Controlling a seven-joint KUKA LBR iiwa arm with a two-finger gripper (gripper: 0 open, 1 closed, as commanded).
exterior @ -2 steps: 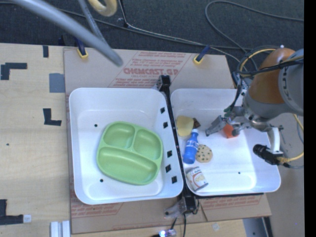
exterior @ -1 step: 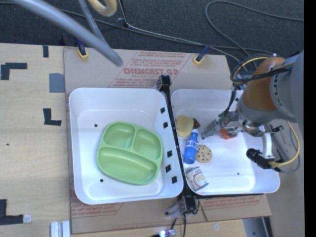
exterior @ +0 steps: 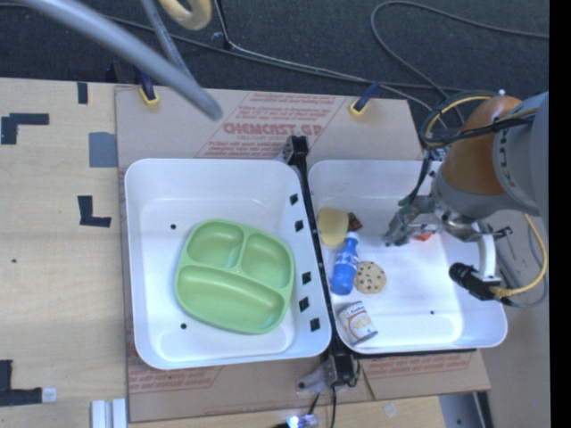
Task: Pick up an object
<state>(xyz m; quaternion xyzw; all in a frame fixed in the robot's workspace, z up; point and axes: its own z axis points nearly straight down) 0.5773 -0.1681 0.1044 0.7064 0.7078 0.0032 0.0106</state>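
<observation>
Cookie [exterior: 369, 278], lower-left of pincer [exterior: 406, 230], apart

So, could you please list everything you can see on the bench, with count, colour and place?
Bins: two, white, side by side on the cardboard sheet.
Divided plate: one, green, in the left bin.
Bottle: one, blue with a white cap, left part of the right bin.
Cookie: one, tan with dark chips, just right of the bottle.
Rounded yellow item: one, above the bottle, a small dark thing beside it.
Small can: one, white with a label, near the right bin's front edge.
Cables: several, black, behind the bins.
Arm: one, grey and orange, from the right.
Gripper: one, over the right bin.
</observation>
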